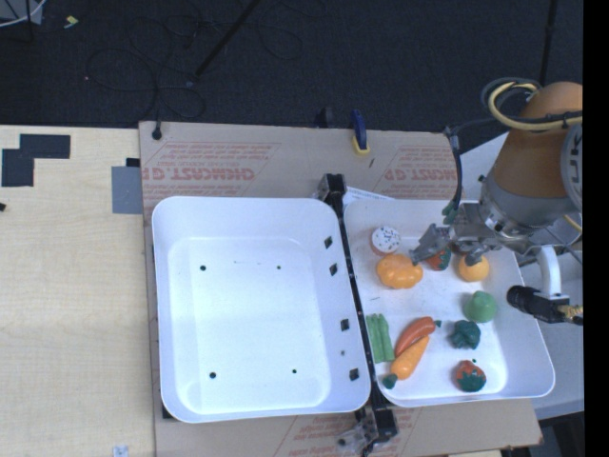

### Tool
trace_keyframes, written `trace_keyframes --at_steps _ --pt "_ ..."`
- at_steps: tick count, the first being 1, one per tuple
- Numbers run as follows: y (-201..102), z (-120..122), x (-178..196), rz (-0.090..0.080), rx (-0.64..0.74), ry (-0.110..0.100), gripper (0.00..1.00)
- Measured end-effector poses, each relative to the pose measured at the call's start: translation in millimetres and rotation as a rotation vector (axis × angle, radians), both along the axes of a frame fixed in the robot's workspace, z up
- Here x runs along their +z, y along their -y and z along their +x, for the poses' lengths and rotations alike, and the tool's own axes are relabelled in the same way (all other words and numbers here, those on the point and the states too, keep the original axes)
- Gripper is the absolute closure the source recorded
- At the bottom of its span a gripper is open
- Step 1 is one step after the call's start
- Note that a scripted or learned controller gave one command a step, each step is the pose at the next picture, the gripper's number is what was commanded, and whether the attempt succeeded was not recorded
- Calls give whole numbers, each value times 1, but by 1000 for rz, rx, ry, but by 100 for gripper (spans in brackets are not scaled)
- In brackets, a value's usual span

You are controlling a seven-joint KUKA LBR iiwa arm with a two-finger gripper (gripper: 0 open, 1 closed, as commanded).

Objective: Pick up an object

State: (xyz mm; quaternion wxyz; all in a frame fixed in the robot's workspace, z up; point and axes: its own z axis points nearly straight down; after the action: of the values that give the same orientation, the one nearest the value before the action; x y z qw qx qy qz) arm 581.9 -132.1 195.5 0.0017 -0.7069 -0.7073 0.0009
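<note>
Over the right bin (533, 388), near its far edge, we see the claw (445, 248) reaching in from the right side. We cannot tell if the claw is open or closed, because it is dark and blurry from up here. A small red thing (439, 260) sits right under it, but we cannot tell if the claw is touching it. Just beside the claw, toward the right edge, is a small orange fruit (473, 268). On the other side lies a yellow-orange pepper (399, 272), and a little round white thing with red on it (385, 239) sits closer to the far edge. Going toward the near edge we find a green ball (481, 306), a dark green broccoli (465, 333), and a red and green toy (469, 376) near the near right corner. An orange carrot (415, 333) lies on a slant, touching a yellow one (407, 360). Green beans (379, 337) lie along the left wall. The left bin (171, 303) sits right beside this one on the bench (67, 303).
</note>
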Motion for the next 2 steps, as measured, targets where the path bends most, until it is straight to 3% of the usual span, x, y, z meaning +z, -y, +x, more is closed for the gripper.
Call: trace_keyframes --at_steps 1,2 --pt "-19 54 -114 0 1 1 0" --pt "-17 54 -98 0 -2 0 100"
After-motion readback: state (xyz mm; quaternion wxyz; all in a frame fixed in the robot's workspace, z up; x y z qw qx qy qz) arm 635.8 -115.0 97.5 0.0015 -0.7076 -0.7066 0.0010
